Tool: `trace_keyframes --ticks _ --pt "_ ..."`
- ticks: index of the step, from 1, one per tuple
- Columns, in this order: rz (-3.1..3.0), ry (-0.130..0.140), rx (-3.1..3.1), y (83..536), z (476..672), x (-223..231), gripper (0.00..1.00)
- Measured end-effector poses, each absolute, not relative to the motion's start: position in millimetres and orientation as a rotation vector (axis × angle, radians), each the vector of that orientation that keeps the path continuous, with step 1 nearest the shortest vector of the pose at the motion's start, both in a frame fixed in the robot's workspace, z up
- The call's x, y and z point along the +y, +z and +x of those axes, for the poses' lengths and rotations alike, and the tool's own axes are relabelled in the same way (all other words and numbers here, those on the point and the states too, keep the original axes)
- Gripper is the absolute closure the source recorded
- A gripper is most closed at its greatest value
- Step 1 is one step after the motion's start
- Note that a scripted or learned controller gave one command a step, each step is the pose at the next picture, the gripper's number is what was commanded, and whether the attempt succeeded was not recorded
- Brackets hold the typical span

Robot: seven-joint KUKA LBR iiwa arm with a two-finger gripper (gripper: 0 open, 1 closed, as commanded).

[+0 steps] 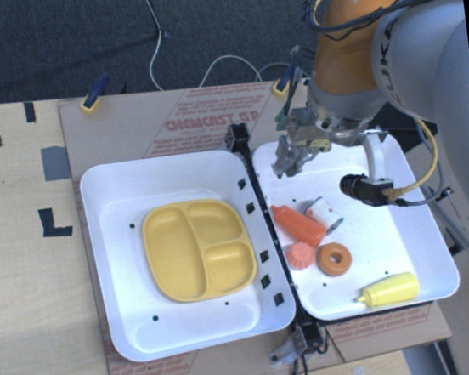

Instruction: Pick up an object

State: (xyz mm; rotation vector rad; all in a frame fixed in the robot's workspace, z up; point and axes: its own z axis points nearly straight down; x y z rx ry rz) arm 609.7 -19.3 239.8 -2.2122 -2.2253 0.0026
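Note:
My gripper (287, 162) hangs over the far left part of the right bin (418, 282), above and slightly behind the orange carrot-shaped piece (299, 225). Nothing shows between its fingers. A pink round piece (301, 256) lies just in front of the carrot, and an orange ring like a doughnut (336, 260) sits to its right. A small white and grey item (322, 212) lies beside the carrot's right side. A yellow squeeze bottle (389, 290) lies on its side near the bin's front edge.
The left bin (109, 242) holds a yellow divided plate (198, 249). A black-clipped divider (260, 222) runs between the two bins. Brown cardboard (166, 123) lies under both bins, with cables behind.

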Motion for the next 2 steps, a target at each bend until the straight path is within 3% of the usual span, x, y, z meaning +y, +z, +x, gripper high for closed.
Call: trace_keyframes --ticks 2 --pt "-2.211 0.003 -2.226 230.7 549.8 80.6 1.00"
